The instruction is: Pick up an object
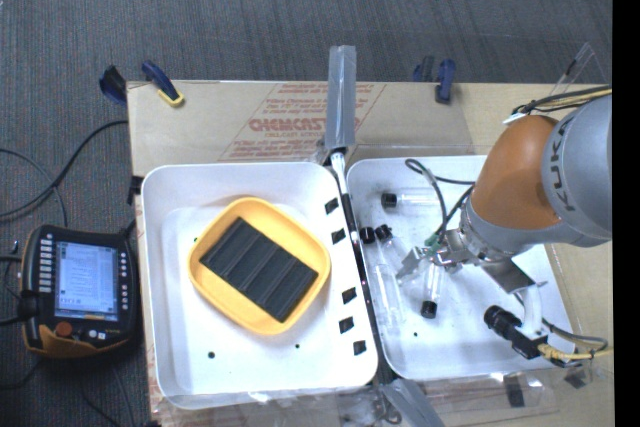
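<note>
Arm (560,177) hides right bin's (400,355) far corner

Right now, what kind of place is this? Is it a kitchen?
Not a kitchen; probably a robot lab or workshop. A grey and orange robot arm reaches over two white bins on a bench, clamps pin down the board behind them, and a handheld control screen lies on the carpet.

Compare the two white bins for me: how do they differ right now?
The left bin carries one large yellow tray with a dark ribbed insert; the right bin carries scattered small clear and black parts. The arm's gripper hangs over the right bin, not the left. Both are shallow and white.
</note>
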